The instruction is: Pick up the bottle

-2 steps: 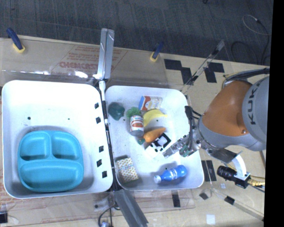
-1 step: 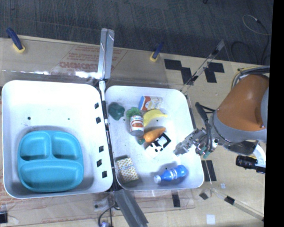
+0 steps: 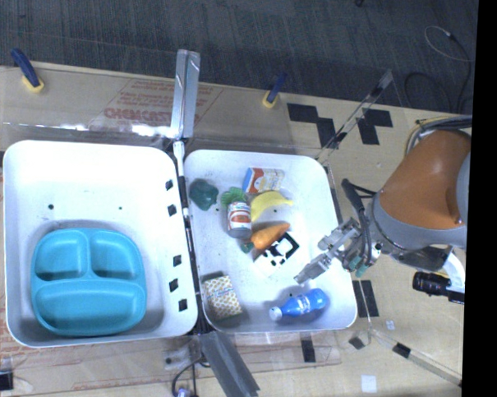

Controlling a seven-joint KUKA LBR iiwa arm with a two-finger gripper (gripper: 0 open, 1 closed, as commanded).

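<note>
A blue bottle [image 3: 301, 305] with a white cap lies on its side in the near right corner of the right bin [image 3: 327, 185]. My gripper [image 3: 318, 258] hangs over the bin's right side, just above and behind the bottle and apart from it. Its two fingers are spread, one fingertip [image 3: 304, 275] closest to the bottle, and nothing sits between them.
The right bin also holds a dark green lump [image 3: 203, 193], a red-labelled can [image 3: 238, 219], a banana [image 3: 270, 203], a carrot [image 3: 269, 233], a coloured carton [image 3: 262, 179], a black-and-white block [image 3: 282, 248] and a patterned box [image 3: 222, 297]. A blue divided tray [image 3: 89, 279] lies in the left bin.
</note>
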